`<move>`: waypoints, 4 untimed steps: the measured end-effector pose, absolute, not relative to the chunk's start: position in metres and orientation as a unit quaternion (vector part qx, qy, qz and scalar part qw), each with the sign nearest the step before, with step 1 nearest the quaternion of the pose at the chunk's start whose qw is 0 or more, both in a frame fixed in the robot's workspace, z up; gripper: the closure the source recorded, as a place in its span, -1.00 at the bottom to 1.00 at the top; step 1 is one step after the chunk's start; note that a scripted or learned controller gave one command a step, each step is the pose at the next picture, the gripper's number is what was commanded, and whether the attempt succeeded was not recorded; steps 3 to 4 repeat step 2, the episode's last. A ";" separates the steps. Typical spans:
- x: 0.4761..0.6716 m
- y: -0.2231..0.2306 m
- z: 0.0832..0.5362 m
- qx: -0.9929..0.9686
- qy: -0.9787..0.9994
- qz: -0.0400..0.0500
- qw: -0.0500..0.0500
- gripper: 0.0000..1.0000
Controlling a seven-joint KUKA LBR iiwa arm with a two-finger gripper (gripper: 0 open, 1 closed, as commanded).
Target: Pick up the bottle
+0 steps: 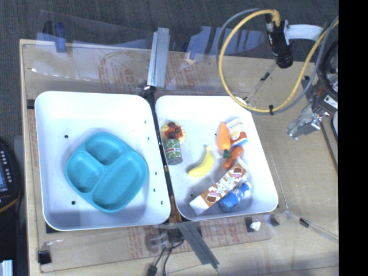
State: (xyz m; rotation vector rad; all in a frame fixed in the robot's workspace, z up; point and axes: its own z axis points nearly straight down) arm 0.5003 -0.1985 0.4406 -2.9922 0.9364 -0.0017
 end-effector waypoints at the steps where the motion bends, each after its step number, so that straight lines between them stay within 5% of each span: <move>1: 0.487 -0.211 0.441 -0.995 0.099 -0.004 0.005 1.00; 2: 0.491 -0.210 0.450 -0.995 0.099 -0.010 0.013 1.00; 4: 0.491 -0.210 0.450 -0.995 0.099 -0.010 0.013 1.00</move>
